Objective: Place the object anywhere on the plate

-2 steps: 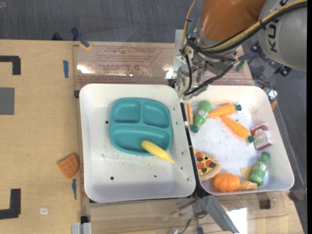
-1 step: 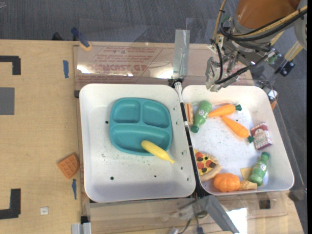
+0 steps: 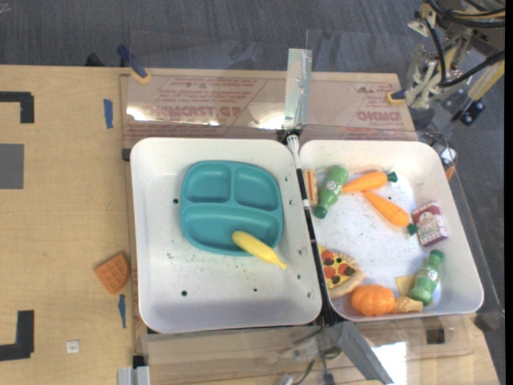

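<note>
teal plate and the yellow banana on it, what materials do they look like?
Teal plate: probably moulded plastic, matte to satin; uniform colour, rounded compartment ridges. Yellow banana: likely toy plastic or rubber, smooth, slightly glossy; even yellow, no real-peel marks. Hard or soft cannot be told.

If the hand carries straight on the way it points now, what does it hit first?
Likely the right bin's far rim, just below the hand; its aim among the cables is unclear.
</note>
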Controlling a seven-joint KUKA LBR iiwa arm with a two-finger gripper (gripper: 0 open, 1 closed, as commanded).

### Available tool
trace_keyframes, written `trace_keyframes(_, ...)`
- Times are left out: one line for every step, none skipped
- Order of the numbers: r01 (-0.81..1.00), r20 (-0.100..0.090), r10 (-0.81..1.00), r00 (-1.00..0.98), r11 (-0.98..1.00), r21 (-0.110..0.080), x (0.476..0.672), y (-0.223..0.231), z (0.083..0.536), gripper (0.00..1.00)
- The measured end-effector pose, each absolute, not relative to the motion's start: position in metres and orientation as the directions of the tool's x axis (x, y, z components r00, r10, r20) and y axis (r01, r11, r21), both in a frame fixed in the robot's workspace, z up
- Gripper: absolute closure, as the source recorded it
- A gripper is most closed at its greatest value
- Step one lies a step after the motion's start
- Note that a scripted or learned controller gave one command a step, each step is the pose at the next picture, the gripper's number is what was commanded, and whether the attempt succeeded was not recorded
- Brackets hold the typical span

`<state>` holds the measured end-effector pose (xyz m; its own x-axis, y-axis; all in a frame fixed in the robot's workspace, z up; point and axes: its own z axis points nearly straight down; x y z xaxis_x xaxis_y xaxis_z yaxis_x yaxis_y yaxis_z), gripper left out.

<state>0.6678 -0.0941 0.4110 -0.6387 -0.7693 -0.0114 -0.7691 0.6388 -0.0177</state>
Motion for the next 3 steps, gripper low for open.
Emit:
trace_keyframes(-0.911, -0.008, -0.912, -0.411, 0.411, -0.014, 0.667, -0.085, 0.49, 1.0)
trace_keyframes(-0.911, -0.016, -0.911, -0.412, 0.412, -0.021, 0.669, -0.083, 0.502, 1.0)
trace_keyframes(-0.91, -0.024, -0.91, -0.413, 0.414, -0.032, 0.67, -0.081, 0.516, 1.0)
